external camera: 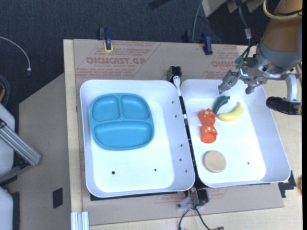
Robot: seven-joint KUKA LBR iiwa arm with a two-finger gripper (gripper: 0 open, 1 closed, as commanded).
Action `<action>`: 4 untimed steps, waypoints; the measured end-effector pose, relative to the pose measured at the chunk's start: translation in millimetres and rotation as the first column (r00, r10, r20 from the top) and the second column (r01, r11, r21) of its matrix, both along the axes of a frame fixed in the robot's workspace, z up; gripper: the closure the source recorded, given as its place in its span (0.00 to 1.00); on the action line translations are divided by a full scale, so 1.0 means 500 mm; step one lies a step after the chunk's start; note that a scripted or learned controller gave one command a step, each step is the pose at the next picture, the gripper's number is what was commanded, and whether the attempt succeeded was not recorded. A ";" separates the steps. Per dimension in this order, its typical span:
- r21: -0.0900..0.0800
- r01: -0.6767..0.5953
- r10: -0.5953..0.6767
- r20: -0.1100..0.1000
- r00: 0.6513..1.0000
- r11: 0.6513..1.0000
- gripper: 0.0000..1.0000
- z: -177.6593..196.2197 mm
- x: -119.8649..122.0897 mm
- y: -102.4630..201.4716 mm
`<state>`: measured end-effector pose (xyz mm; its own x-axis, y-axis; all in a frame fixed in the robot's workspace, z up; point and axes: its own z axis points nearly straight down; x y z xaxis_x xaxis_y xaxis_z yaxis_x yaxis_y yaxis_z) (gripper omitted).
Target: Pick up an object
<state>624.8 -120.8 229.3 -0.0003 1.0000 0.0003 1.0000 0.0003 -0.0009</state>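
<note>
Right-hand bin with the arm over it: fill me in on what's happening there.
The grey arm's gripper hangs open above the far end of the right bin, holding nothing. Just below it lie a yellow banana and a dark teal piece, with an orange-red toy and a tan disc closer to the camera. The left bin holds a blue divided plate. Nothing has been picked up yet.

Both bins: smooth white plastic, slight sheen. Blue divided plate: glossy plastic. Banana and orange piece: smooth plastic look. Surface: matt brown board, printed. End effector: bare metal.
</note>
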 end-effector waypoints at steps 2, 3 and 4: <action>0.000 0.000 0.000 -0.001 1.000 1.000 0.00 -0.173 -0.011 0.006; 0.002 0.001 -0.001 0.004 1.000 1.000 0.00 -0.267 -0.006 0.007; 0.001 -0.001 0.001 0.015 1.000 1.000 1.00 -0.238 0.000 0.009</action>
